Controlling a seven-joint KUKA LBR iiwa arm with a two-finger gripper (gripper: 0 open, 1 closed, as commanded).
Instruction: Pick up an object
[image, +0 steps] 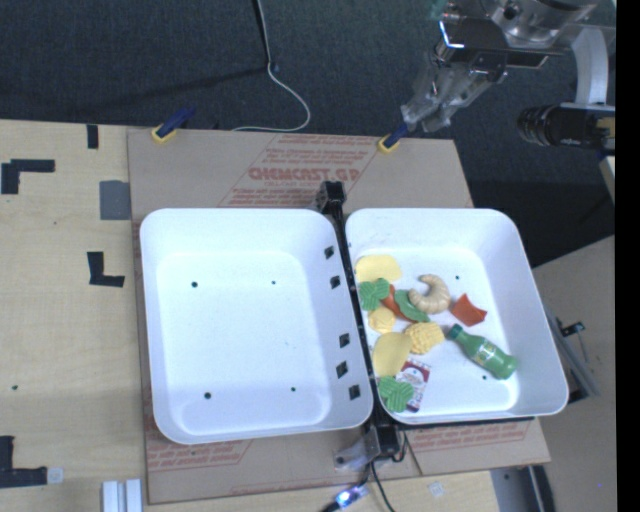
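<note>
You see the two-finger gripper (432, 108) high at the top right of the camera view, above the far edge of the brown cardboard sheet (300, 170) and well apart from both bins. Its tips hang near a small yellow and blue clamp (391, 140) at the cardboard's back edge. Nothing is between its tips; whether they are open or closed, you cannot tell from this blurred part.

The objects for picking all lie in the shallow white right bin (525, 300), gathered toward its left half. Nearest the middle divider you find a flat pale yellow round piece (377, 267), and just under it a green leafy piece (374, 294). A tan curved piece shaped like a croissant (432, 291) lies near the centre, with a small red-orange wedge (469, 309) just beside it on the right. A green plastic bottle with a white label (482, 351) lies on its side, tilted, toward the near right part of the bin. A yellow corn-like piece (425, 338) touches the bottle's neck end. Lower you see a larger pale yellow flat piece (391, 352), a small red and white packet (414, 377), and another green piece (395, 396) near the front wall.

The shallow white left bin (160, 300) stands touching the right one along the divider.
</note>
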